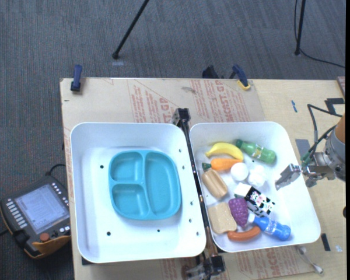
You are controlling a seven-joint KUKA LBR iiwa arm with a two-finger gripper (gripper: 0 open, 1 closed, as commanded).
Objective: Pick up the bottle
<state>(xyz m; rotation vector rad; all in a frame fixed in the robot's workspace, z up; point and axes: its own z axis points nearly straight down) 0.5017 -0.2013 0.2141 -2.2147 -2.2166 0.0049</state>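
Observation:
A green bottle (258,151) lies on its side at the back of the right bin (300,210), just right of a yellow banana (224,150). A blue bottle (275,228) with a white cap end lies near the bin's front right corner, beside a sausage (244,234). My gripper (286,177) hangs over the right side of this bin, between the two bottles and to their right. It holds nothing that I can see.
The right bin also holds a carrot (223,164), white balls (240,171), a hot-dog bun (214,184), toast (221,216), purple grapes (239,211) and a cow-patterned block (259,201). A teal divided plate (144,184) lies in the left bin (87,214). A pendant (35,212) sits off the bench at the left.

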